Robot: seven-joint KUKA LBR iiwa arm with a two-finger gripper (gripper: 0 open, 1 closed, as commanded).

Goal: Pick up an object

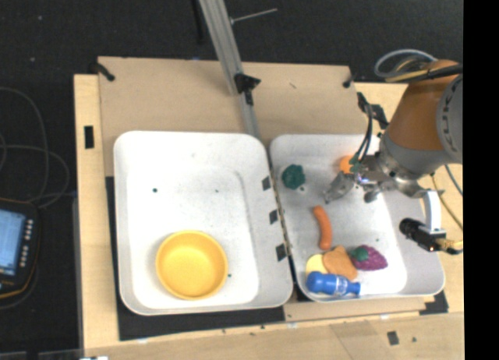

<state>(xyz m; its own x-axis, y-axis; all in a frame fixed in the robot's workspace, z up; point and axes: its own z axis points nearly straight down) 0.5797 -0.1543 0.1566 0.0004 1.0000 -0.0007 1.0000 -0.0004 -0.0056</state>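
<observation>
The right bin [405, 277] holds several small objects: a dark green lump [292, 175], an orange sausage-shaped piece [323, 227], a tan and yellow piece [337, 262], a purple one [368, 258] and a blue bottle-like toy [331, 284] on its side at the front rim. A small orange object [345, 165] lies by the wrist, partly hidden by it. My gripper [348, 194] hangs over the middle of the right bin, open, its fingers spread with only white bin floor visible between them. The sausage-shaped piece is just in front of it and to the left.
A yellow bowl [191, 263] sits at the front of the left bin [140, 164]. A grey metal pole [226, 39] slants up from behind the divider between the bins. A black cable fitting [421, 234] hangs off the arm over the right bin's right side.
</observation>
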